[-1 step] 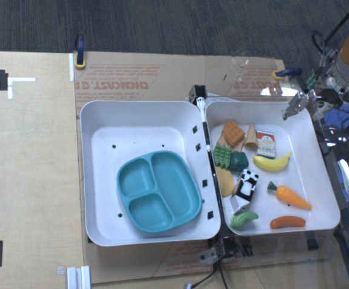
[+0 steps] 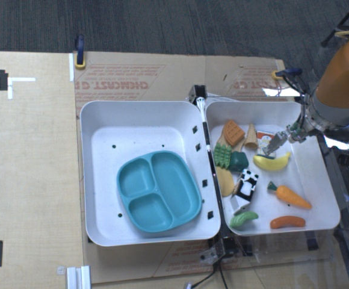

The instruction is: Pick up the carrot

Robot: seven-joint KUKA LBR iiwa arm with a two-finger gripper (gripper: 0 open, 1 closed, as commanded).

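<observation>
The arm enters from the right; its gripper (image 2: 277, 144) hangs low in the right bin (image 2: 328, 188), just above the banana (image 2: 272, 161) and beside a tan cone-shaped toy (image 2: 250, 136). The carrot (image 2: 292, 197) (orange body, green top toward the bin's middle) lies flat on the bin floor nearer the front wall, apart from the gripper and just behind an orange sausage-like piece (image 2: 287, 222).

To do the approach well, the gripper should travel toward the front of the bin, clear of the banana, and descend with the fingers straddling the carrot across its thicker half, not along its length. The orange piece close by is an easy mistaken target.

The fingers show as a small blurred shape; their opening cannot be told, and nothing is seen between them.
</observation>
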